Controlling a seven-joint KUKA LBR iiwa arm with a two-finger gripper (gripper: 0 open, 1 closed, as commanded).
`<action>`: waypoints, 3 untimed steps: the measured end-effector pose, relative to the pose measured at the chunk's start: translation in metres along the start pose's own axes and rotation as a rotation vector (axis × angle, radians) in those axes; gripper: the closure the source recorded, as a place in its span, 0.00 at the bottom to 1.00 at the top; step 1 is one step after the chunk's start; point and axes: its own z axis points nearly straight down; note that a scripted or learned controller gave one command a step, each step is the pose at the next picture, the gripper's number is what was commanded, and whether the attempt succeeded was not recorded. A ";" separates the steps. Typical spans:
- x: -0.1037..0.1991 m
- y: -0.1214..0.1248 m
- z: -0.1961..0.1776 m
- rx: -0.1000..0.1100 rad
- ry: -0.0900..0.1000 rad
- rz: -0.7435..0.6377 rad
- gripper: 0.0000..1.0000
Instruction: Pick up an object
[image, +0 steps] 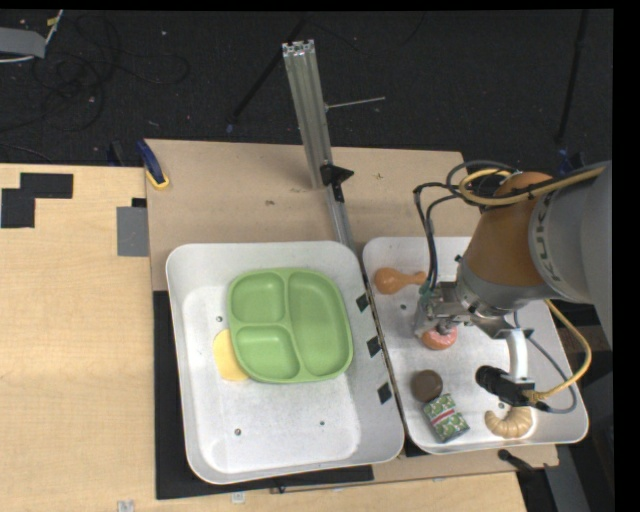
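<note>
Over the right bin (560, 425) the gripper (440, 322) sits low on a pink round object (439, 339), though from here I cannot tell its grip, while a green divided tray (290, 325) lies in the left bin (270, 440).

The right bin (400, 262) is crowded: the arm (520, 255) covers its far right corner, with an orange spoon-like toy (398, 281) near the far left edge, and a brown ball (427, 384), green packet (445, 417) and croissant (510, 423) along the near edge. Bare floor lies left of centre.
</note>
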 end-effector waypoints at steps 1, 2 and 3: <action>-0.001 0.004 -0.063 0.019 0.016 -0.008 1.00; 0.005 0.001 -0.122 0.019 0.016 -0.009 1.00; 0.004 0.002 -0.161 0.022 0.016 -0.008 1.00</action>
